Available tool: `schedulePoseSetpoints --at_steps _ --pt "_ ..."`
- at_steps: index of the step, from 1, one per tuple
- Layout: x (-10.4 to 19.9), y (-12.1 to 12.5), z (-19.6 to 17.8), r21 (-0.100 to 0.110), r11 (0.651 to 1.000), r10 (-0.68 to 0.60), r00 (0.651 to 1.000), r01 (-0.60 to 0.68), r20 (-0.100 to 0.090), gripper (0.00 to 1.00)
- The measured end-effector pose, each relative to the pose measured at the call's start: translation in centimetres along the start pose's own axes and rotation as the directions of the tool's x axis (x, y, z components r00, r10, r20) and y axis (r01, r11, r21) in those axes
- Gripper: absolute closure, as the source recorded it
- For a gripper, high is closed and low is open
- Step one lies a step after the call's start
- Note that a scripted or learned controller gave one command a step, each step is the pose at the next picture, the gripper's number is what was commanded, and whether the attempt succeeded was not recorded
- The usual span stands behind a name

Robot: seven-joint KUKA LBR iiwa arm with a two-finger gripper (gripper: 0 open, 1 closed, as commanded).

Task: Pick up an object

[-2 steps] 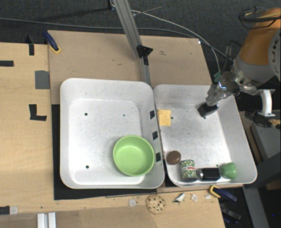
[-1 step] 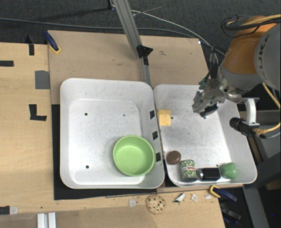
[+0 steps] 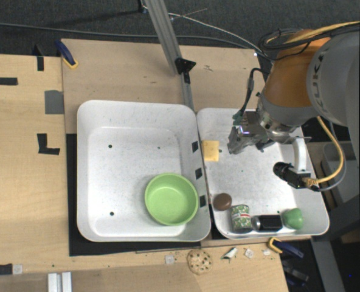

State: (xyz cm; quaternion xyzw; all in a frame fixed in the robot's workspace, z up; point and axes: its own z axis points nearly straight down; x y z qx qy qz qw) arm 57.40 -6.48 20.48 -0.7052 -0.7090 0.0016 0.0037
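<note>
My gripper [image 3: 239, 140] hangs over the upper middle of the right bin [image 3: 262, 181], seen from above, so its fingers are not readable. A yellow block [image 3: 211, 151] lies on the bin's left rim, just left of the gripper. At the bin's near edge rest a brown round piece [image 3: 222, 201], a green-labelled can [image 3: 240, 217], a black object [image 3: 267, 222] and a green item [image 3: 293, 218]. A green bowl [image 3: 171, 199] sits in the near right corner of the left bin [image 3: 113, 163].
A grey pole [image 3: 168, 35] slants down from the top to the gap between the bins. A cookie [image 3: 197, 261] and small scraps lie on the bench in front of the bins. Cables loop above and to the right of the arm.
</note>
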Motion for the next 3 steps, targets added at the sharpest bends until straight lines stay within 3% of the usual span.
schedulePoseSetpoints --at_steps 3 --pt "16.5 -4.7 -0.2 0.004 1.0 -0.002 1.0 0.002 0.001 1.0"
